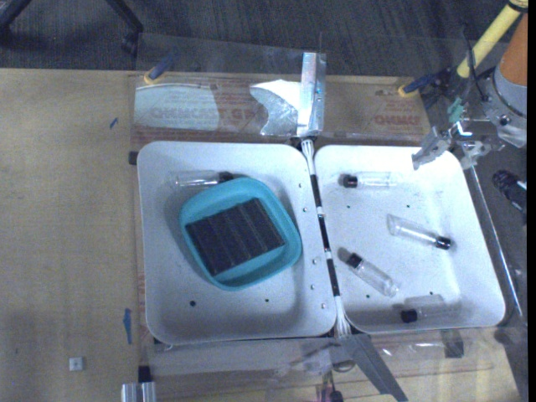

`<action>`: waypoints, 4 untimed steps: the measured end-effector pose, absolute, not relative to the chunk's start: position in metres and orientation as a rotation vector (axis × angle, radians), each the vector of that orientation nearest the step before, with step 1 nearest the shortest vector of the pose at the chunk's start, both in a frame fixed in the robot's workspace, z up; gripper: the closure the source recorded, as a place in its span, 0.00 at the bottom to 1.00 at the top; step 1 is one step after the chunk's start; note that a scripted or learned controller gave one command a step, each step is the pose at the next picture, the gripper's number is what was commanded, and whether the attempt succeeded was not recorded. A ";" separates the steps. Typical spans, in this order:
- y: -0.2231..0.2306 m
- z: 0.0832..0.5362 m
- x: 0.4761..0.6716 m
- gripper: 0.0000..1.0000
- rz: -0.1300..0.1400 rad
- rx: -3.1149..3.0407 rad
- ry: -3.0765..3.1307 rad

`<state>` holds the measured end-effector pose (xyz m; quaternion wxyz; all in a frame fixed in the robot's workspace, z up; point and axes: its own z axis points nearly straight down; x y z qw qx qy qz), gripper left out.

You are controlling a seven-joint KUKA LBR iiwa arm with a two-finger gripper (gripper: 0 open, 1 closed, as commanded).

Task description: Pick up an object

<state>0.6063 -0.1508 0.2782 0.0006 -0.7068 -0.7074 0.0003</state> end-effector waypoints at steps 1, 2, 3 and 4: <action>-0.159 0.109 0.602 0.00 0.001 -2.149 -2.291; -0.138 0.088 0.603 0.00 -0.004 -2.148 -2.299; -0.097 0.089 0.599 0.00 -0.007 -2.224 -2.224; -0.098 0.089 0.540 0.00 -0.008 -2.135 -2.311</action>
